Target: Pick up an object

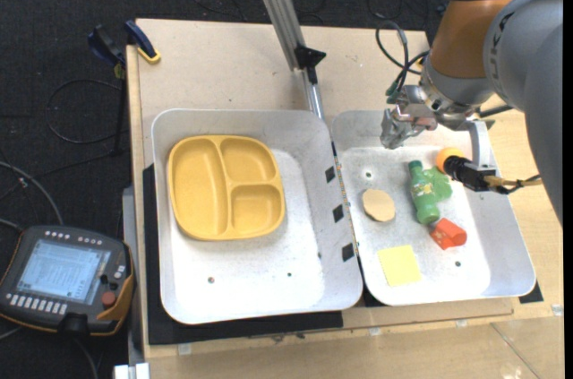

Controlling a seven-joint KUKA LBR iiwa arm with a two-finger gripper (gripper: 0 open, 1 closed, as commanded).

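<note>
The grey metal gripper (397,133) hangs over the far-left corner of the right bin (501,274), under the arm's glossy orange band. Its fingers are a blurred, dull-grey lump from this angle; whether they are spread or pressed together cannot be told, and nothing is seen between them.

Just below and to the right of the fingers lies a green plastic bottle (426,191), smooth and rounded, lengthwise along the bin floor with its cap end toward the fingers. Below the fingers and slightly left sits a flat tan oval piece (379,206), matte like a biscuit. Farther below, a thin pale-yellow square (398,264) lies flat, soft-edged like a sponge or a cheese slice. A small red-orange block (448,233) sits beyond the bottle's far end, and an orange rounded object (448,160) rests to the right of the fingers, near a black-and-yellow cable end.

Well to the left of the fingers, in the left bin (179,288), lies a yellow plastic tray (226,187) with rounded corners and three moulded compartments. Both bins are shallow, white and faintly speckled, resting on a pale fibreboard worktop (215,64).
</note>
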